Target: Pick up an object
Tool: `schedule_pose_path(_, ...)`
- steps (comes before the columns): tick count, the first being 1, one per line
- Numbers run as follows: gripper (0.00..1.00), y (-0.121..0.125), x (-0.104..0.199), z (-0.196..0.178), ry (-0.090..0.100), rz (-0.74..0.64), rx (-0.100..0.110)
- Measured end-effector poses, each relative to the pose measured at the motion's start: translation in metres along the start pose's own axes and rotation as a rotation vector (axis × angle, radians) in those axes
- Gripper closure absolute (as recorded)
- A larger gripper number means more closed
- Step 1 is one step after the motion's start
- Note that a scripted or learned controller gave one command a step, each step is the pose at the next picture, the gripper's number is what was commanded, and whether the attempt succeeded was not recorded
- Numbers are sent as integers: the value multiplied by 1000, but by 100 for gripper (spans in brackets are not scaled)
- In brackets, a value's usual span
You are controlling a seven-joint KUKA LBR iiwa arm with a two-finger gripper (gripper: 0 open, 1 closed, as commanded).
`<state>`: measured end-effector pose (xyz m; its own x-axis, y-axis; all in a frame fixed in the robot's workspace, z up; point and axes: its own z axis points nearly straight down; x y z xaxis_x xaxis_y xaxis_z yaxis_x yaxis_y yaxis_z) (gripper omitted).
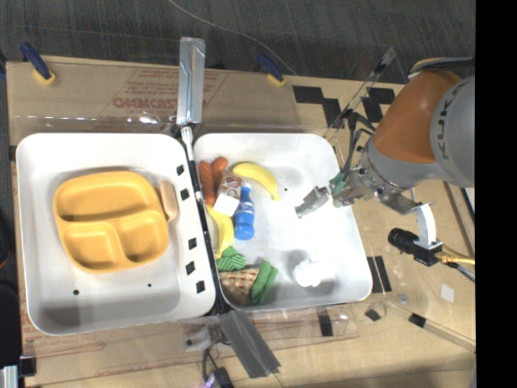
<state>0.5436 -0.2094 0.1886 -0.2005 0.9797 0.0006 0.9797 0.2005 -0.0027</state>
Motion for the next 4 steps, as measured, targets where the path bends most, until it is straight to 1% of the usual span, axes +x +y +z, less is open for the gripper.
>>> schedule_pose_path(1,0,37,34,84,4,185,5)
schedule_pose_path(2,0,69,64,72,-1,-71,-1)
schedule_pose_path(3,0,122,43,95,-2,42,-4)
schedule_pose_path(4,100,122,44,85,-1,35,1)
